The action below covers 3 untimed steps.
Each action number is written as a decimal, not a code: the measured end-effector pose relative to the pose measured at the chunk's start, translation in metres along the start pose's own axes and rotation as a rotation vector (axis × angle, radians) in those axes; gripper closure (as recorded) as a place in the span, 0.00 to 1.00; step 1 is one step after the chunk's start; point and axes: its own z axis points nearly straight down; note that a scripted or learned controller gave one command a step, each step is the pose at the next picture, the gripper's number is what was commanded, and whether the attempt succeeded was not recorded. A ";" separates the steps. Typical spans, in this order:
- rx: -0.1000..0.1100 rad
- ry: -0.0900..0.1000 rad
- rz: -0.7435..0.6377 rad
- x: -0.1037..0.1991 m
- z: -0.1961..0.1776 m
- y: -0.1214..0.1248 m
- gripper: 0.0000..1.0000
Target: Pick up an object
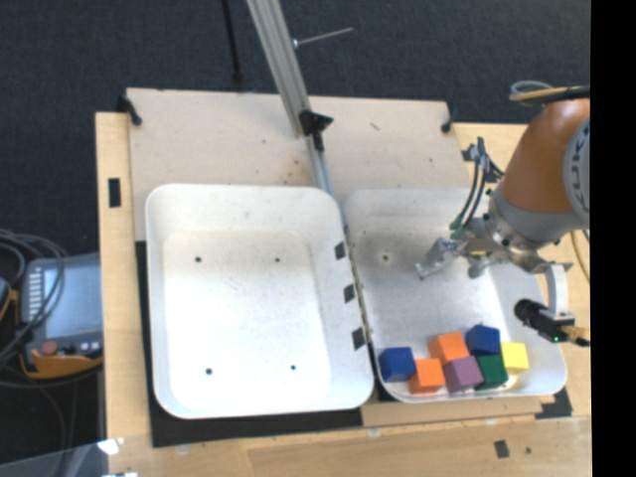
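Several small coloured blocks lie clustered at the near edge of the right bin (397, 227): a blue block (397, 363), an orange block (428, 374), a second orange block (449, 347), a purple block (463, 373), a green block (492, 370), a dark blue block (483, 340) and a yellow block (515, 356). My gripper (447, 256) hangs over the middle of the right bin, well behind the blocks. Nothing shows between its fingers.
The left bin (248, 296) sits beside the right one. A slanted metal rail (283, 63) rises from the back between the bins. A grey control box with cables (50, 311) rests off the bench at the left.
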 end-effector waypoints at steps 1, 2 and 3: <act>-0.009 0.000 0.006 -0.001 -0.014 0.002 1.00; -0.012 -0.002 -0.005 -0.003 -0.068 0.003 1.00; -0.012 -0.002 -0.006 -0.004 -0.123 0.005 1.00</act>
